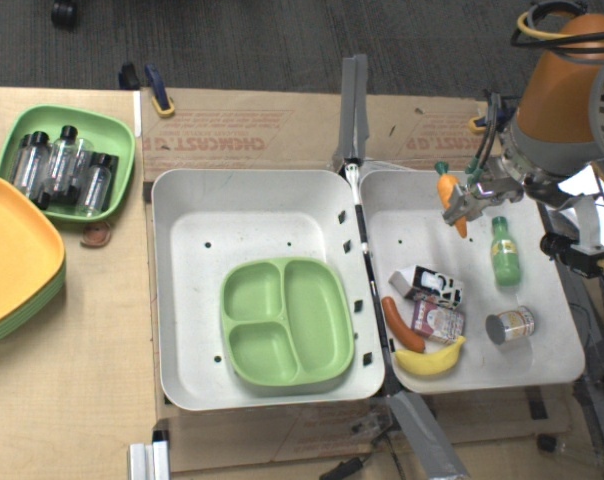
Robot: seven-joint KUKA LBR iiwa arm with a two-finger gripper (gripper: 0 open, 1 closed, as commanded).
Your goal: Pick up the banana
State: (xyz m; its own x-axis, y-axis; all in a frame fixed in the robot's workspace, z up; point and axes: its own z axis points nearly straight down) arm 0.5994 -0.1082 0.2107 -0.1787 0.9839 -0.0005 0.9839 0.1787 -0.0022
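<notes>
One banana [428, 359], gripper [466, 204] apparently apart.

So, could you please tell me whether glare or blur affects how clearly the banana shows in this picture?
In the camera view, the curved yellow banana is sharp and evenly lit, with no glare on it; the shallow white right bin looks bright but not washed out; the claw is slightly soft.

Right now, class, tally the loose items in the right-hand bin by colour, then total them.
Yellow: 1, the banana
Red: 1, the sausage
Green: 1, the bottle
Orange: 1, the carrot
Silver: 1, the can
Mixed print: 2, the packets
Total: 7
</notes>
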